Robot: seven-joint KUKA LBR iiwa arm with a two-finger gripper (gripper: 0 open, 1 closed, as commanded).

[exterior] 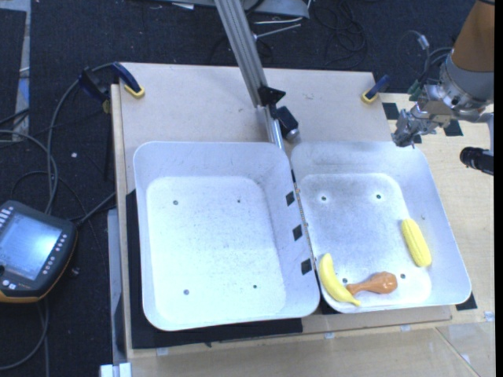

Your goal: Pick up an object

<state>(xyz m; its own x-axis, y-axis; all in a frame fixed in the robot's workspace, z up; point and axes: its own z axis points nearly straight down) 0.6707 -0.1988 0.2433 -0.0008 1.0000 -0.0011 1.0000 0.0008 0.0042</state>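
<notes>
Your banana (335, 281), drumstick (376, 284) and corn cob (416, 242) lay in the right bin (440, 203); nothing blocked them. The tool (404, 136) hung above its far rim, grip unreadable. The tabletop (204, 104) was pale wood, cables behind.

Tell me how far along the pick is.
Nothing looks picked yet. The yellow banana, orange chicken-drumstick toy and yellow corn cob all lie in the right white bin. The gripper hangs above that bin's far right corner, away from them. Approach, grasp and lift all remain.
</notes>
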